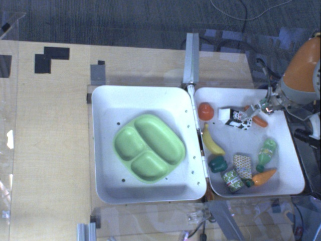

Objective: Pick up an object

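**Gripper low over the right bin's far side, nothing plainly in hand**

Starting at the left, the left shallow white plastic bin (100, 149) holds one pale green three-compartment plate (149, 147), lying flat near the middle, probably a set-down spot.

Across the divider, the right shallow white bin (296, 182) carries the loose pickable items. At its ten o'clock corner sits a small red tomato-like ball (205, 111); below, along the nine o'clock wall, a yellow toy banana (211, 143). Toward six o'clock cluster a dark green pepper-like toy (218, 163), a patterned packet (243, 164), a green bottle (267, 152) and an orange carrot (264, 176).

At one o'clock, the two-finger gripper (262, 108) hovers just above a small orange carrot-like piece (260, 121), beside a black-and-white card (235, 118). That piece seems the likeliest target. Whether the fingers are apart or together I cannot tell.
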